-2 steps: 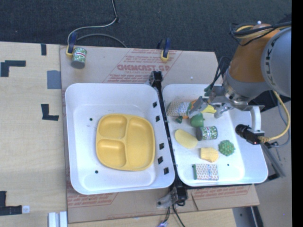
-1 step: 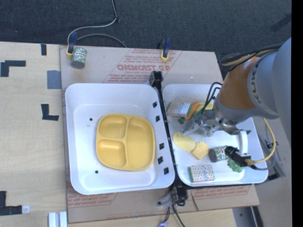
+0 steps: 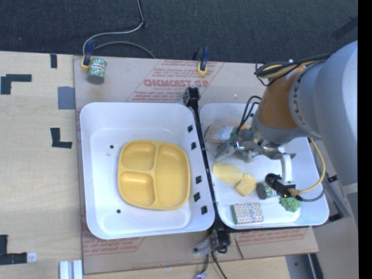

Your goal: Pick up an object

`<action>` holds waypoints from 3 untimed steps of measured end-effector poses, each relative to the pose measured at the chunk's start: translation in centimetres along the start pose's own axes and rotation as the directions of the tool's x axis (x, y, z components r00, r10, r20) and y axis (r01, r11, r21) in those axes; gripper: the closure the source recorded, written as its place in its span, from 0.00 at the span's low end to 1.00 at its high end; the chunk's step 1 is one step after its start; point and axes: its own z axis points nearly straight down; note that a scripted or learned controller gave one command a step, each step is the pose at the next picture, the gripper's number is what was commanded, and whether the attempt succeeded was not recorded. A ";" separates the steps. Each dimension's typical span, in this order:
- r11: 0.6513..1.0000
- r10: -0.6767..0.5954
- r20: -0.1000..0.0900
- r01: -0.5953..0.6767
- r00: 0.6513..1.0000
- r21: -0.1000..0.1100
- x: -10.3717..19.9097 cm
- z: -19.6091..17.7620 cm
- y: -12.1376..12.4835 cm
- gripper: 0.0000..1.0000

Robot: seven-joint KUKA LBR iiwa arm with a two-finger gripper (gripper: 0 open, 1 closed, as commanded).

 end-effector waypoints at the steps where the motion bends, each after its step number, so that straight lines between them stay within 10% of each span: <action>1: 1.000 0.000 0.002 0.000 1.000 -0.003 0.5 -0.1 -4.7 0.00; 2: 1.000 0.001 0.000 -0.001 1.000 0.001 0.4 0.0 -2.7 0.00; 3: 1.000 -0.001 0.002 0.001 1.000 -0.002 -0.2 0.0 4.7 0.00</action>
